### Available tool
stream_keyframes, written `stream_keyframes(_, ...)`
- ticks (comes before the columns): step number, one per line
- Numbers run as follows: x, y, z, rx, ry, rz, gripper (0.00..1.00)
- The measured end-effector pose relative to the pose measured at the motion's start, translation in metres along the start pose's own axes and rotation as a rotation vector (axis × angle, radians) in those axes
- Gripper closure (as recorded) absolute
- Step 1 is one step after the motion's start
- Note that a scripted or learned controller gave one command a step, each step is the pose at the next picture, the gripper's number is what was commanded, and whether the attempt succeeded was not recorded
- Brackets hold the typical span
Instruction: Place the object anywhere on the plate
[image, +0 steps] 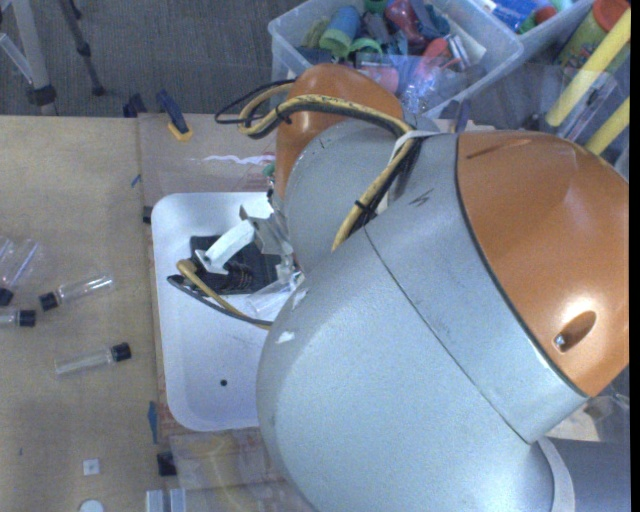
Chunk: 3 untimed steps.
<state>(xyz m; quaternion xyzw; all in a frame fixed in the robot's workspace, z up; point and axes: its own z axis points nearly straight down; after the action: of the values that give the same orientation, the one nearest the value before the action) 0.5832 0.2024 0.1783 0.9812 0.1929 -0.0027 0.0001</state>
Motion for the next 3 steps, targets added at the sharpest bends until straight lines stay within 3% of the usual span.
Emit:
stream_keyframes(1,0.033,-0.009,0.044,0.000,-0.001,-0.669,1.00)
stream_keyframes(2,0.065,0.001,0.048,-0.004,0.002,-1.241,1.00)
stream_keyframes(3,0.066,0.060,0.029,-0.008,0.002,-1.810,1.00)
